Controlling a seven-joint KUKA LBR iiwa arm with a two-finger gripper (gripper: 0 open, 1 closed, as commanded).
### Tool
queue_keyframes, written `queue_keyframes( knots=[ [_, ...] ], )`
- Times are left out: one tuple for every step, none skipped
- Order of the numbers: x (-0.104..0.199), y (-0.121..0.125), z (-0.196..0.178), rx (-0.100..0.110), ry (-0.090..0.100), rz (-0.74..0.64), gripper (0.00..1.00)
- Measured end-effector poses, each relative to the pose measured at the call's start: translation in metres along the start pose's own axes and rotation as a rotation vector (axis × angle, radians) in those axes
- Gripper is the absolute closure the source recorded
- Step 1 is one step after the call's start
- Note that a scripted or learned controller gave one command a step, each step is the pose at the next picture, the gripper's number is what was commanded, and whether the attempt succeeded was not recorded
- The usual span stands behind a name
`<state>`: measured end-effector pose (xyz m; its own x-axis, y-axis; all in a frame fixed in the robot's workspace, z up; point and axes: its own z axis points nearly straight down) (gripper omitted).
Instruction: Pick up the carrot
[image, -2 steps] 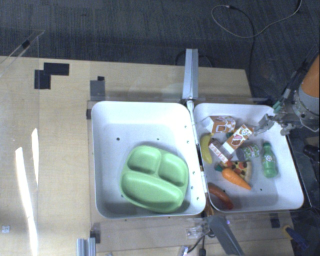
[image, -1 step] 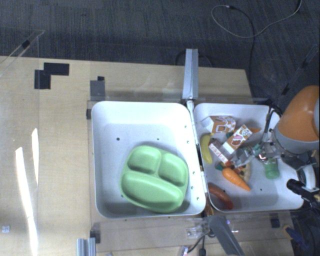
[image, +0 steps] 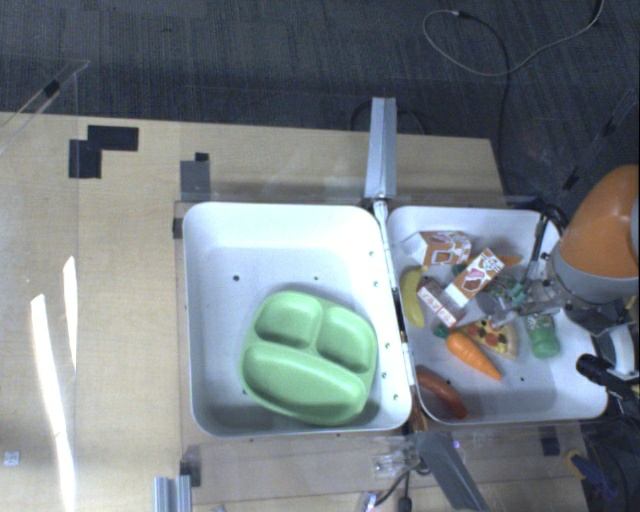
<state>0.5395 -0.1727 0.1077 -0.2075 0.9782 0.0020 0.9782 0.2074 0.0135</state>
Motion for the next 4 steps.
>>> queue_keyframes(
  knots=[
    [0.064, -0.031, -0.054, 0.014, -0.002, 0.201, 1.00],
    [0.043, -0.014, -0.078, 0.014, -0.004, 0.244, 1.00],
    [0.036, -0.023, -0.055, 0.015, -0.003, 0.162, 1.00],
    [0.087, -0.006, -0.067, 0.013, -0.001, -0.162, 1.00]
  ],
)
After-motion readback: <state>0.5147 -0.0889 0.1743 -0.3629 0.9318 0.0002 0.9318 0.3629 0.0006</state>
